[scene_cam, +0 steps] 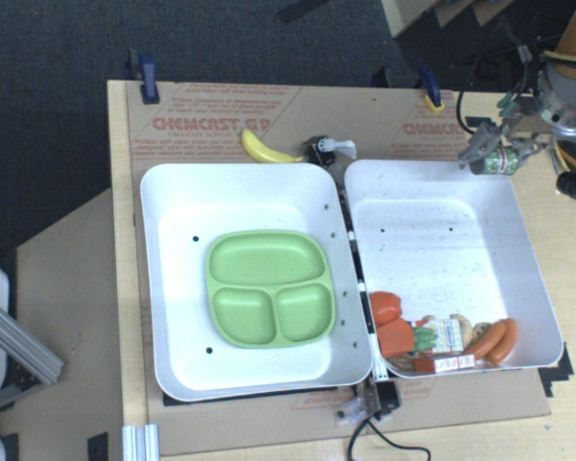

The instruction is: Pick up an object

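The gripper (490, 155) hangs over the far right corner of the right bin (442, 248), and I cannot tell its state. The toy food pile (440, 334) lies in that bin's near end, well apart from it. This looks like the approach step: next it must travel to the pile and descend onto one piece.

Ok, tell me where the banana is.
The banana lies on the bench outside the bins, just behind the left bin's far rim, beside a small black-and-white object.
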Robot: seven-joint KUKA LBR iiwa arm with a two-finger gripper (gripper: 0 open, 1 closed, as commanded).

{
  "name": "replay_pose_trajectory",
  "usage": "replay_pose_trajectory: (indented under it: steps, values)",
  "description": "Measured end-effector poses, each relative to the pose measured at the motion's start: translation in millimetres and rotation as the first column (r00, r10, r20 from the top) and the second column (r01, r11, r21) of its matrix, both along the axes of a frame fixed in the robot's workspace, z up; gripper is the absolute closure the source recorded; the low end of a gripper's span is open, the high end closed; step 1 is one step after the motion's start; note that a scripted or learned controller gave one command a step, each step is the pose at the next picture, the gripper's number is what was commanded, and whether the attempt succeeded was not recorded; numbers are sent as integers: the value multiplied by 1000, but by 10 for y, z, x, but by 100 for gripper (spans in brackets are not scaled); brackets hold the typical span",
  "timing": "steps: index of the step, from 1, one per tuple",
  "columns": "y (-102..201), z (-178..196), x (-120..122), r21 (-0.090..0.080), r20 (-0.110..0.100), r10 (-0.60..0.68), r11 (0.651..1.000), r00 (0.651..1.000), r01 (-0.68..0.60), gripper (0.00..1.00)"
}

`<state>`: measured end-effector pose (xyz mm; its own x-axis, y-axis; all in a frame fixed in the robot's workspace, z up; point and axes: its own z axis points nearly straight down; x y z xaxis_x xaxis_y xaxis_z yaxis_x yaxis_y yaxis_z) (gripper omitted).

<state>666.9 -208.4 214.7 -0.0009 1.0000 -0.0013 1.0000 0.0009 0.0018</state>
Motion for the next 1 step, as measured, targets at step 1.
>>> replay_pose_trajectory:
  steps: [1]
  values:
    - [0,0,0,0,0,0,1000,1000,0,0]
